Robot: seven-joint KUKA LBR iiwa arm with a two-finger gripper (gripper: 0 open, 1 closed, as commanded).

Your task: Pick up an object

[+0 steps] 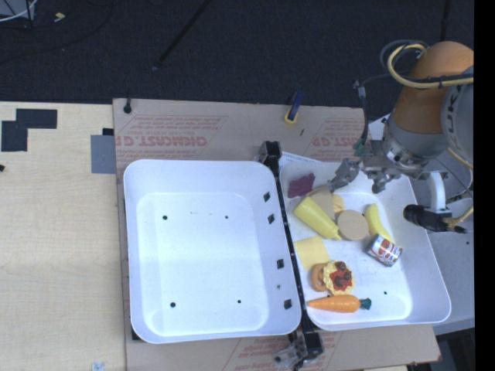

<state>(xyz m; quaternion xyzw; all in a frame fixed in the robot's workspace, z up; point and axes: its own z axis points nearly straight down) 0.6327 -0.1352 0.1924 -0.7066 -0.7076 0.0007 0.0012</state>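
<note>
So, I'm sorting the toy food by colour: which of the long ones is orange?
The carrot, lying along the near edge of the right bin. The other long pieces, the yellow bottle-shaped one and the banana, are yellow.

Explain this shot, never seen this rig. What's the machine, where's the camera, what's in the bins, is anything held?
One fixed camera looks down at a slant on a bench with two shallow white bins. The grey arm with the orange band is a robot reaching in from the right; its pincer hangs over the right bin, holding nothing. That bin contains toy food: a carrot, a banana, a yellow bottle, a small can, a tan disc. The left bin sits beside it.
</note>
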